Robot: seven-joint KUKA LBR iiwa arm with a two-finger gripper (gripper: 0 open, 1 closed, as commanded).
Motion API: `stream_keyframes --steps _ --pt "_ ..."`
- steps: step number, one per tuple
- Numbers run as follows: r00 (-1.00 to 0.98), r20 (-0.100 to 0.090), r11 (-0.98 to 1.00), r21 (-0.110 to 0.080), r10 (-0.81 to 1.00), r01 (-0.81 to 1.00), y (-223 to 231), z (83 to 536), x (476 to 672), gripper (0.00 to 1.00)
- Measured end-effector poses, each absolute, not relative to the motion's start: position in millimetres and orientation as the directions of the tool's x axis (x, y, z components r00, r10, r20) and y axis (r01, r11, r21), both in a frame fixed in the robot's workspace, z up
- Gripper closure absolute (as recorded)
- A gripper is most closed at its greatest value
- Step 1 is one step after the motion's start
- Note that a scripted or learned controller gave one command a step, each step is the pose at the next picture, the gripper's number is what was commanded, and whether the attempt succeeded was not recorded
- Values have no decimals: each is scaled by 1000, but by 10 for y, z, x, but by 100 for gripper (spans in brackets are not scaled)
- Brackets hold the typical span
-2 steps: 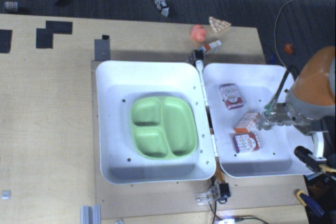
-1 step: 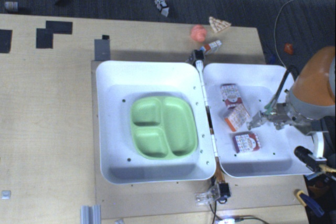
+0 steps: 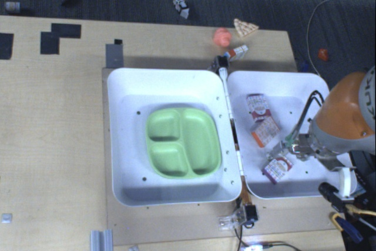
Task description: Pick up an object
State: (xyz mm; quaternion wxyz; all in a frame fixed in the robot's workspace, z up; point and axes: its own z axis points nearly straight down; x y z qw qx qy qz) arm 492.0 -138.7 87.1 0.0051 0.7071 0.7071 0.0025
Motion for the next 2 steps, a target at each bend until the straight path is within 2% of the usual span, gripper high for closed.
stream_keyframes --steps 1,2 --pt "-1 -5 1 17 1000 1000 -1385 985 4941 100" --pt "-5 1 5 5 1000 1000 -769 1852 5302 100"
